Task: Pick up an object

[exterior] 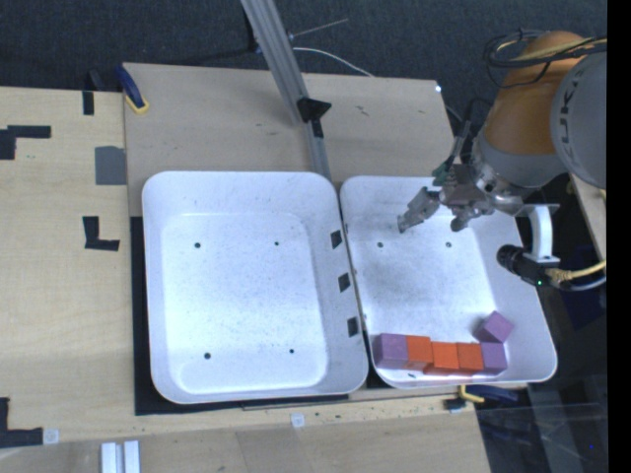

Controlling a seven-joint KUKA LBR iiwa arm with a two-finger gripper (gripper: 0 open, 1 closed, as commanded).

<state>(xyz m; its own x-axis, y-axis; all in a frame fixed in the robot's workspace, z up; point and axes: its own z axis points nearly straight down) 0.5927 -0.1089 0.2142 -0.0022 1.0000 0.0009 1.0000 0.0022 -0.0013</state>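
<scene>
Approach step: my jaws (434, 212) hang spread, holding nothing, over the right bin (414, 264) upper part. Next I descend toward the blocks (444, 353) at frame's lower right.

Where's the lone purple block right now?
The lone purple block sits in the right bin, near its front right corner, just above the row of blocks.

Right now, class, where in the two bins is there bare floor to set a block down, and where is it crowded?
The left bin has bare floor from wall to wall. The right bin has bare floor in its middle, between the gripper and the row of blocks. Its near edge is crowded: purple and orange blocks lie packed together.
</scene>
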